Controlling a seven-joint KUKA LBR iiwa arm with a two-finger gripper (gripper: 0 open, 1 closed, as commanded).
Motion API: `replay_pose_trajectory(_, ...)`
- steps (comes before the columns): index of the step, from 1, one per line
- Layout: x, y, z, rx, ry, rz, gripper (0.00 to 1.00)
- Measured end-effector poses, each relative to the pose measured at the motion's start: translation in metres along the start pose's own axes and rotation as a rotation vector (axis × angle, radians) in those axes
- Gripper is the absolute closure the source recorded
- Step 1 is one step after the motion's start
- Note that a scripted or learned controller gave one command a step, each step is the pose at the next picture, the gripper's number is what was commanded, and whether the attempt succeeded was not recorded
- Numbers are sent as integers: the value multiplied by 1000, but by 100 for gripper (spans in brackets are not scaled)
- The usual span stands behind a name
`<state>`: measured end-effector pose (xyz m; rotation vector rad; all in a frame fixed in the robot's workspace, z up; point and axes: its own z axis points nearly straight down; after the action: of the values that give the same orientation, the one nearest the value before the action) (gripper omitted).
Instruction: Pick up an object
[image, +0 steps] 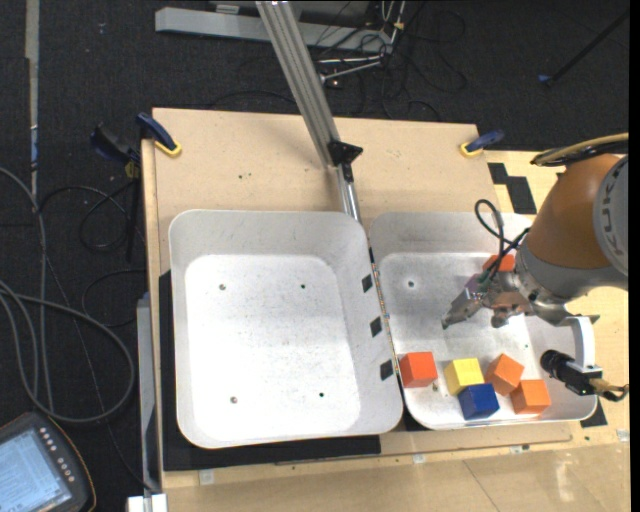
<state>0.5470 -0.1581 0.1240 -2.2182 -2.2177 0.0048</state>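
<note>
Over the right bin (420, 262), the gripper (470, 305) hangs low above bare floor, its dark fingers slanting down to the left; whether they are spread or pressed together I cannot tell, and nothing shows between them. Near the bin's front edge lie five blocks: an orange block (418, 368) at the left, a yellow block (464, 375) just beside it, a blue block (479, 400) touching the yellow one's front, and two more orange blocks (520, 385) close together at the right. The left bin (265, 325) sits alongside on the bench (250, 150).
</note>
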Motion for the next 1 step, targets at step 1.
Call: replay_pose_trajectory(1,-1,1,-13,-7,-2,0,100)
